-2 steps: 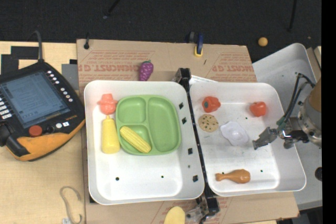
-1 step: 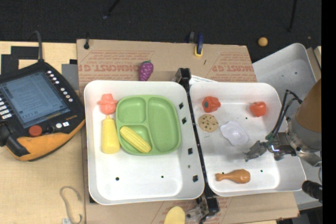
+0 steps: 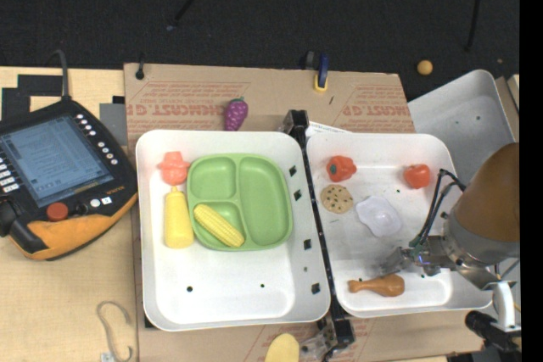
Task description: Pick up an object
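Observation:
The right bin (image 3: 441, 150) holds a red tomato-like toy (image 3: 341, 168), a round cookie (image 3: 337, 198), a clear plastic cup (image 3: 378, 215), a small red toy (image 3: 417, 175) and a brown chicken drumstick (image 3: 379, 286). My gripper (image 3: 413, 259) hangs low in this bin's front right part, just above and right of the drumstick and below the clear cup. Nothing shows as held by it. The arm's orange band (image 3: 496, 199) rises behind it at the right.
The left bin (image 3: 221, 301) holds a green divided plate (image 3: 254, 199) with a corn cob (image 3: 219, 225), a yellow bottle (image 3: 177, 218) and a pink toy (image 3: 173, 169). Purple grapes (image 3: 236, 114) lie behind it. A pendant (image 3: 59, 174) sits left, and a yellow toy (image 3: 282, 348) lies in front.

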Controlling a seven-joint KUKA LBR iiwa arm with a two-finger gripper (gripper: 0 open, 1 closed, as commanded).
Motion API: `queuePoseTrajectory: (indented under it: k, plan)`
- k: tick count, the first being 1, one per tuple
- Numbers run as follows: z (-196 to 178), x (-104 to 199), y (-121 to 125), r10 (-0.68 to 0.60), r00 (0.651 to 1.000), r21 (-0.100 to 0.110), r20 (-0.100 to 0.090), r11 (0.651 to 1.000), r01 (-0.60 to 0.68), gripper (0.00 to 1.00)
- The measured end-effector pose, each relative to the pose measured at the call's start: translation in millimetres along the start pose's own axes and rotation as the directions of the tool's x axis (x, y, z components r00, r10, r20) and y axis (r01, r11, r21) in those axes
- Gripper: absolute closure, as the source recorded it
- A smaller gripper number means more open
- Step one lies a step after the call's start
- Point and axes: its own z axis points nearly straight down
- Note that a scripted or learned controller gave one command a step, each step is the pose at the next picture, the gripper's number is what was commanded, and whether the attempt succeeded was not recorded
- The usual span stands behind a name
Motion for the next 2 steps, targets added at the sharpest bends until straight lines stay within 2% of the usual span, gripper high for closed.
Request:
queuePoseTrajectory:
  k: [1, 2]
  plan:
    - [24.3, 2.1, 0.9, 0.0, 1.0, -0.006, 0.002, 1.0, 0.0, 0.0]
    - [12.5, 0.2, 1.2, 0.006, 1.0, -0.008, 0.003, 1.0, -0.006, 1.0]
